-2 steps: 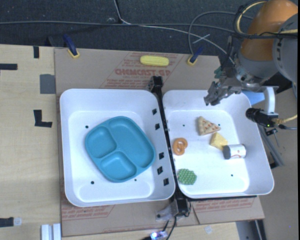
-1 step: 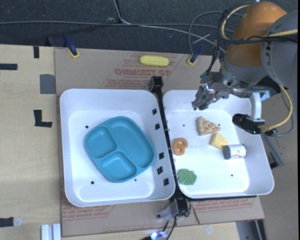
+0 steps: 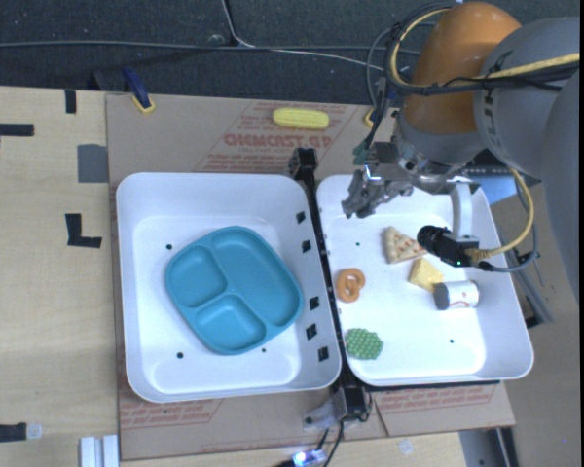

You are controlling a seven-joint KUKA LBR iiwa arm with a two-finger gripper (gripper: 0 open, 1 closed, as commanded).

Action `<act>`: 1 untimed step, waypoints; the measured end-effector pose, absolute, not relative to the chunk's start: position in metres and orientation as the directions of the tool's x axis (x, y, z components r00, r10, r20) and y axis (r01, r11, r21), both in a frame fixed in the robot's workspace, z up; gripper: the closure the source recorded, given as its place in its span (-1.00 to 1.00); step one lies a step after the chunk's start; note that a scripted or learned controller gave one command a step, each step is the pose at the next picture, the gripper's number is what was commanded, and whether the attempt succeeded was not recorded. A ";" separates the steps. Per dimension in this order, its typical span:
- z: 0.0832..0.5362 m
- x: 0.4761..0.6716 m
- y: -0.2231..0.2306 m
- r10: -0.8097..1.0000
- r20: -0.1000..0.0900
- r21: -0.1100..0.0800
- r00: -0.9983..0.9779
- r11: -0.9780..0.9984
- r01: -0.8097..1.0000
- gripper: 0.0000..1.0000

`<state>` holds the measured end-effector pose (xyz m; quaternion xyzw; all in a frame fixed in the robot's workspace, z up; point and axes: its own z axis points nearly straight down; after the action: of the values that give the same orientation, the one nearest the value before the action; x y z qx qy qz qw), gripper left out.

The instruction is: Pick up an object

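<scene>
The pincer (image 3: pixel 368 195) hangs over the right bin's (image 3: pixel 506 358) far-left corner; whether it grips anything I cannot tell. Just beyond it lie a pizza slice (image 3: pixel 402 246), a pretzel (image 3: pixel 349 284) and cheese (image 3: pixel 426 273).

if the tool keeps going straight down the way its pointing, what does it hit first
Most likely bare floor of the right bin, near its upper left corner. The tool points down there, and the nearest items, the pizza slice and the pretzel, lie off its line. Depth is hard to judge from this slanted view.

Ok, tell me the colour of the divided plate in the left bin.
Light blue plate, clearest in the camera view.
</scene>
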<state>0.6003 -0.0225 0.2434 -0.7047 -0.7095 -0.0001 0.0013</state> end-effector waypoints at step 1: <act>0.247 0.585 0.027 1.000 0.002 -0.002 -0.006 0.006 1.000 1.00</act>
<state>0.5845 0.0269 0.2474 -0.7048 -0.7094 0.0003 0.0015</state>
